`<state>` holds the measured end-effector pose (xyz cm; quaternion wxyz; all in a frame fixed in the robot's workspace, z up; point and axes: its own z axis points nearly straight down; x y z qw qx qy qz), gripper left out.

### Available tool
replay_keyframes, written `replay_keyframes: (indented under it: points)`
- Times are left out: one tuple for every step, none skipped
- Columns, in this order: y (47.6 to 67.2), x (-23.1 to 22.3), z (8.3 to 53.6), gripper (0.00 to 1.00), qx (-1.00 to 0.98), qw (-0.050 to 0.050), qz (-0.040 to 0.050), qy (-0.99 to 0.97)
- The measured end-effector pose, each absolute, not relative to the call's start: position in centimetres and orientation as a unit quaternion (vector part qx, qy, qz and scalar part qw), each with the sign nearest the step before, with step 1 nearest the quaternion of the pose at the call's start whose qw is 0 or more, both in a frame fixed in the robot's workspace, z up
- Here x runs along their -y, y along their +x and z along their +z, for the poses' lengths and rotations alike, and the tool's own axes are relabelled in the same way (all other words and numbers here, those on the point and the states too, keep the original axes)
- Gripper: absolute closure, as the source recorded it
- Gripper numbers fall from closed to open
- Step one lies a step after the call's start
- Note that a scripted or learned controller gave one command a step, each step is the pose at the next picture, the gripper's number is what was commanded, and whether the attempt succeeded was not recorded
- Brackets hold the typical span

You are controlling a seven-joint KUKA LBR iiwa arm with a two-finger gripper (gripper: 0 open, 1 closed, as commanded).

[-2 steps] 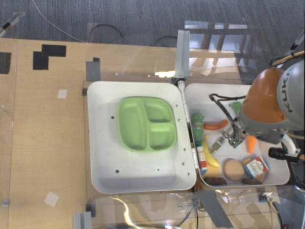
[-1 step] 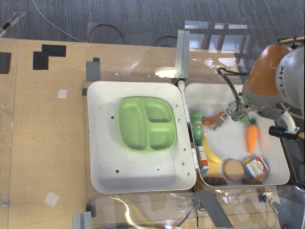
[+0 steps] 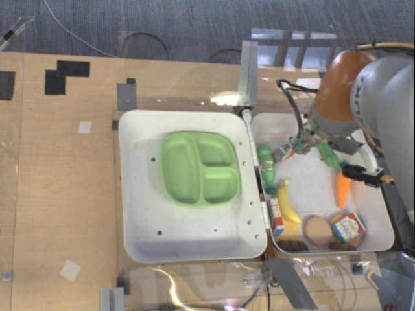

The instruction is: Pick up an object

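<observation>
The wooden counter [image 3: 58, 193] is holding two white bins. A green tray [image 3: 198, 168] is lying in the left bin [image 3: 139, 225]. The end effector [image 3: 305, 141] is hanging over the right bin [image 3: 382, 229], near a banana [image 3: 288, 206] and carrot [image 3: 342, 190].

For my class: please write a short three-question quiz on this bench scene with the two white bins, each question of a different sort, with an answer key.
1. True or false: the green divided tray lies in the left bin.
2. Multiple choice: which item lies next to the divider between the two bins? A) carrot B) banana C) small carton
3. Fill in: the arm reaches over the ____ bin.

Key: 1 true. 2 B. 3 right; the arm hangs over the right bin, with the end effector near its upper part, above the green bottle.
</observation>
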<state>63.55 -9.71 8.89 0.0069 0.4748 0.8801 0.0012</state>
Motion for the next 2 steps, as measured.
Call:
replay_keyframes:
  points:
    - [59.8,13.5,8.9,0.00,-0.871,0.006,0.0017,0.491]
    - [57.4,20.7,8.9,0.00,-0.927,0.006,0.0007,0.375]
